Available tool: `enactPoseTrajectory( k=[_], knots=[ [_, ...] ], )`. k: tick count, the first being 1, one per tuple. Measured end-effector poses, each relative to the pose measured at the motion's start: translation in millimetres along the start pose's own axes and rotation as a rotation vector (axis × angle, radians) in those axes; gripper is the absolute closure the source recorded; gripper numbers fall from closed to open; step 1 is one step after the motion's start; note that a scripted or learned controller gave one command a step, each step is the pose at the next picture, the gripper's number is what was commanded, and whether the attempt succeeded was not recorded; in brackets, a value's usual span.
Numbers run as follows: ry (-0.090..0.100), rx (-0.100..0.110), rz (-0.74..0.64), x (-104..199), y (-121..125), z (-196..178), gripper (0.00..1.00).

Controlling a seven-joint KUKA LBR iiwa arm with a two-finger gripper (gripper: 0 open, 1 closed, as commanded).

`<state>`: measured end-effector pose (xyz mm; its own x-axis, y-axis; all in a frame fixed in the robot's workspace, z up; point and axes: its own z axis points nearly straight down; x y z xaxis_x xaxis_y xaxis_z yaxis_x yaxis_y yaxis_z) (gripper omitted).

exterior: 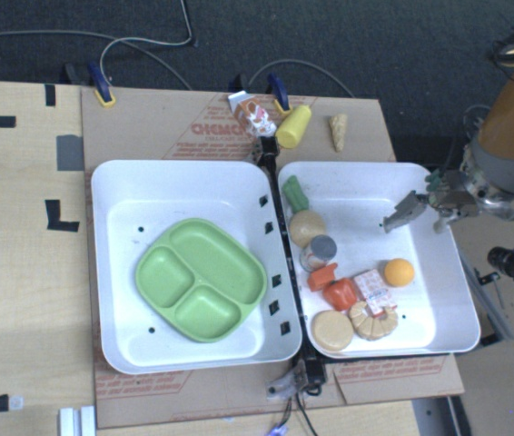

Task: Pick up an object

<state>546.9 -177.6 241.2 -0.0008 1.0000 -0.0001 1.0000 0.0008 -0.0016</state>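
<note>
Two white bins side by side. Left bin (112,243) has a green plate (201,280), three compartments, lying a bit near of centre, clear of all four walls.

Right bin (448,289): objects bunched along the left wall and near half. Far to near along the left wall: green piece (294,193), tan ball (307,227), grey can (319,249), red pieces (331,286), round cracker (332,331). Beside the cracker a cookie (372,321) touching a small packet (374,291). Orange ball (399,272) sits alone to the right, a gap on every side, closest free pick. Far-right part of this bin is bare floor.

Gripper (418,213) at the right bin's far-right area, above the bare floor near the right wall, well apart from the orange ball. One dark finger (403,213) points left into the bin; cannot tell if the claw is apart or together. Nothing seen in it.

Outside, beyond the far edge: yellow bottle (294,125), snack pack (252,113), cone (338,132).
</note>
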Motion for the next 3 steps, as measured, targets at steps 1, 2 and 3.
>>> enactPoseTrajectory(
  k=[1,2,3],
  knots=[
    [0.001,0.002,-0.001,67,-14,90,0.0],
    [0.001,-0.008,-0.002,85,-16,155,0.0],
    [-0.001,-0.004,0.0,84,-16,146,1.0]
  ],
)
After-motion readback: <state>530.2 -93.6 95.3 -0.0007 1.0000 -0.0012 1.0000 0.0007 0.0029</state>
